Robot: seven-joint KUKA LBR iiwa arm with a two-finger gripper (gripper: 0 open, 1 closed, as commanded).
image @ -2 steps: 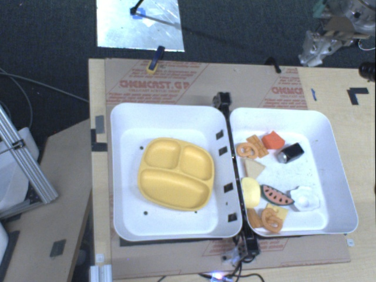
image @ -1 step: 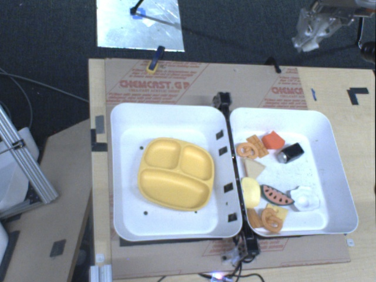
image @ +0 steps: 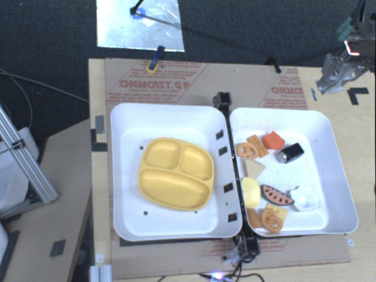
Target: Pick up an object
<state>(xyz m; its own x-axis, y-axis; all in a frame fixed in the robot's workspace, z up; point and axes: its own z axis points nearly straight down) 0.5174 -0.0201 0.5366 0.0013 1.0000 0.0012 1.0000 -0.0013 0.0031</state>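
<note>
Toy food pieces [image: 271, 181] in right bin [image: 336, 157], claw [image: 336, 75] above bench

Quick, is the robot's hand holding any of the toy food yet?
Gripper: not holding any toy food; it sits up at the bench's far right corner, away from the bins. Open or closed cannot be told.

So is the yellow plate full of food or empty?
Empty. The yellow plate sits in the left bin with all three sections bare. The toy food, like the watermelon slice, is in the right bin.
</note>
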